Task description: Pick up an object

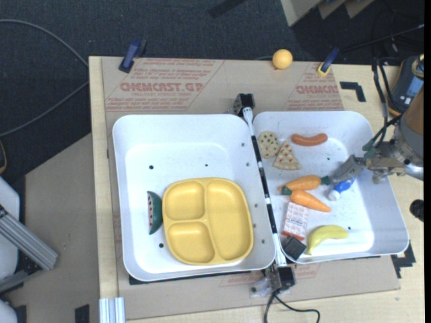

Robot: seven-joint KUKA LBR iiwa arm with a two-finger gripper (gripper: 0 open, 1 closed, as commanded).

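Note:
My gripper (345, 171) reaches in from the right over the right bin (384, 214), low above its right-middle part. Just under its tip lies a small blue and white object (340, 188). To the left of that lie two orange carrots (303, 183) (310, 200), the upper one with its green end near the gripper. Further back are a sausage (309, 139), a pizza slice (286, 157) and a spotted cookie (267, 142). A yellow banana (326, 234), a red and white packet (295, 219) and a black block (293, 247) lie near the bin's front.
The left bin (135, 153) holds a yellow divided plate (207, 219) and a watermelon slice (153, 212) at its left side. An orange ball (282, 58) rests on the bench behind the bins. Blue clamps (131, 54) (328, 62) sit on the back edge.

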